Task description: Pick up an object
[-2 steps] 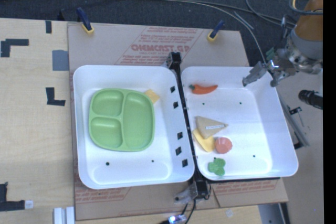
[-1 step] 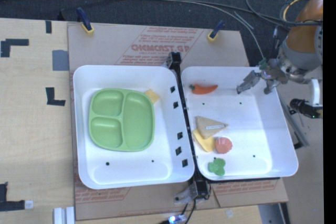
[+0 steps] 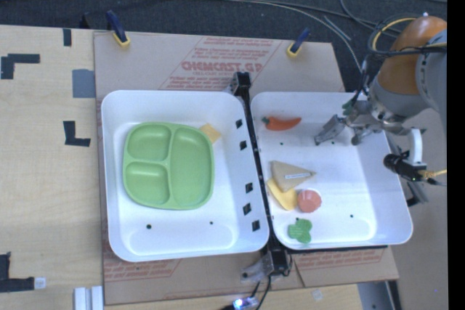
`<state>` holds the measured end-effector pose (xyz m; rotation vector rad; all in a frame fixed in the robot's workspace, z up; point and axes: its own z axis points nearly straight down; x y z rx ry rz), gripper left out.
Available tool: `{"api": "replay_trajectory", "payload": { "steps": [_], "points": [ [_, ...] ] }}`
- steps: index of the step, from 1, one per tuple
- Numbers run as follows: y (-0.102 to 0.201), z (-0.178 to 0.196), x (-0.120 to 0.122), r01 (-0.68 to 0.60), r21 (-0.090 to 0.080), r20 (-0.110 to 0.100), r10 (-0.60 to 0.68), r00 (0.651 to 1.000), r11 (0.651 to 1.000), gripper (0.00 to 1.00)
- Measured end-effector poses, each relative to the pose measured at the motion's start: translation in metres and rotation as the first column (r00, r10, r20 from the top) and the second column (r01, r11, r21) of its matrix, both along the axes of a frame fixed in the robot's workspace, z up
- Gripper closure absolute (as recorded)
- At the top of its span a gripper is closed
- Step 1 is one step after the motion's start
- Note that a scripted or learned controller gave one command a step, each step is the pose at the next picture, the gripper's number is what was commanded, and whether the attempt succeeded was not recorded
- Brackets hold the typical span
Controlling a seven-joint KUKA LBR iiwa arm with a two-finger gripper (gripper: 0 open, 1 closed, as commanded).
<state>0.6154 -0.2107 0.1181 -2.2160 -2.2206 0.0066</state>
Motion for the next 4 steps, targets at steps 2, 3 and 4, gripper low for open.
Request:
{"api": "replay_trajectory", "payload": {
  "steps": [2, 3, 4],
  "points": [
    [0.009, 0.06, 0.003, 0.0, 0.0, 0.008, 0.0, 1.0, 1.0, 1.0],
    [0.004, 0.122, 0.005, 0.001, -0.002, 0.012, -0.001, 1.0, 1.0, 1.0],
    [0.004, 0.124, 0.006, 0.001, 0.0, 0.006, -0.001, 1.0, 1.0, 1.0]
  ]
}}
